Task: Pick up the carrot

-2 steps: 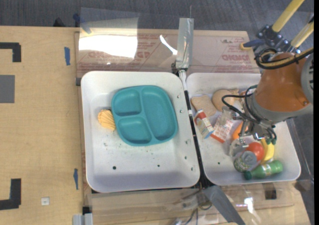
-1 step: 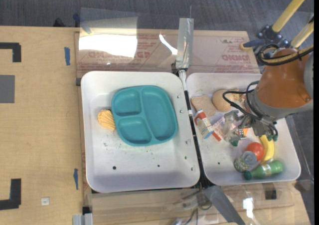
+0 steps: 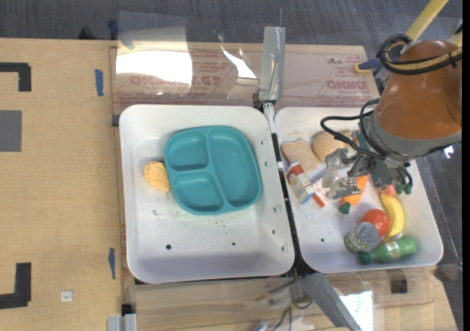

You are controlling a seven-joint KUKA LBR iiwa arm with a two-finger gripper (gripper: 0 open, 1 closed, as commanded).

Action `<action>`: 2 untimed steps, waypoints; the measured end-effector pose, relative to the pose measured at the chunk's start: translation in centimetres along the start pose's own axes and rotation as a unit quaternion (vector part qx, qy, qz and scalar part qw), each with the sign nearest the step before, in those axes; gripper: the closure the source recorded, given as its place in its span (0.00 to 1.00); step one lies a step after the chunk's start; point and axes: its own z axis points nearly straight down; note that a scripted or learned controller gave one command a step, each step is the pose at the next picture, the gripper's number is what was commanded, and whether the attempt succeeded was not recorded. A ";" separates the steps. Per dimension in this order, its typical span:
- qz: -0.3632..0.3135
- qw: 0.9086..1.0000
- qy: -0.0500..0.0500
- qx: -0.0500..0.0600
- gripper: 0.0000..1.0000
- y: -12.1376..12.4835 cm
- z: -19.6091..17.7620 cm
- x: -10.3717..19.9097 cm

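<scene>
The grey arm with its orange band [image 3: 420, 91] reaches in from the right, wrist pointing down. Its two-finger metal gripper [image 3: 342, 179] hangs low, slightly tilted leftward.

— What does my arm [image 3: 418, 98] look like from up there?

— On my screen I see a fat rounded orange band, glossy, sitting over a grey collar at the wrist.

— Any cables?

— Black cables [image 3: 400, 54] loop over the top of the orange part, and another thin black one curls off the grey collar. Below that, the gripper [image 3: 344, 175] is pale metal with small dark fittings.
</scene>
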 end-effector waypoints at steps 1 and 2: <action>-0.227 0.974 0.002 -0.001 1.00 0.4 0.4 -3.9; -0.324 0.946 0.003 -0.001 1.00 -7.7 1.8 -3.7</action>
